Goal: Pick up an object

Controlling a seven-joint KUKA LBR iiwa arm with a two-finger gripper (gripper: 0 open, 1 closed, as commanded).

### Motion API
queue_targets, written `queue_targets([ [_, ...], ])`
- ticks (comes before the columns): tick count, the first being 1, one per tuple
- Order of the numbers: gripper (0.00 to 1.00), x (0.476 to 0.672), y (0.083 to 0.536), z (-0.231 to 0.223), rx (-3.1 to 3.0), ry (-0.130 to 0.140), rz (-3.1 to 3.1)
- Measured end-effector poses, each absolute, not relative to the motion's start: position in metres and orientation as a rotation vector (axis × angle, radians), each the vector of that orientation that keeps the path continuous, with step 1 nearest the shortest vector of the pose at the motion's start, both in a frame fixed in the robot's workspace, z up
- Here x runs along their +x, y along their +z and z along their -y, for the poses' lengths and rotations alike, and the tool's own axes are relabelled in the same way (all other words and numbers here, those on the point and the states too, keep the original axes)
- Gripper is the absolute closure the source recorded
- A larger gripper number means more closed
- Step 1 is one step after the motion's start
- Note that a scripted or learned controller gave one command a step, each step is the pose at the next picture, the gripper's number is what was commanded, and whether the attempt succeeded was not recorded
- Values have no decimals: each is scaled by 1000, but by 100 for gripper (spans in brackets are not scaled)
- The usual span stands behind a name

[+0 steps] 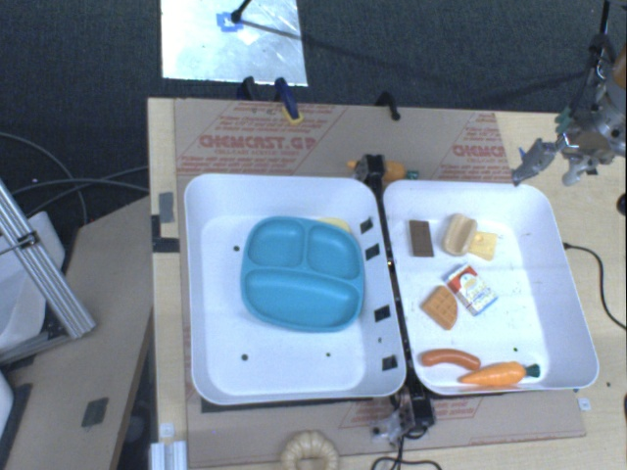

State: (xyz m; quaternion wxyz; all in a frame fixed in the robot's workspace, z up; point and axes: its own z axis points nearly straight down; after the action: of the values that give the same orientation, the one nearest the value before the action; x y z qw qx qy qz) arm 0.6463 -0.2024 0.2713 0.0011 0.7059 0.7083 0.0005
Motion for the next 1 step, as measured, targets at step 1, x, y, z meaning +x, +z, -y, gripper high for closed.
queue_targets([
  [1, 0, 647, 212, 195, 2216, -2, -2229],
])
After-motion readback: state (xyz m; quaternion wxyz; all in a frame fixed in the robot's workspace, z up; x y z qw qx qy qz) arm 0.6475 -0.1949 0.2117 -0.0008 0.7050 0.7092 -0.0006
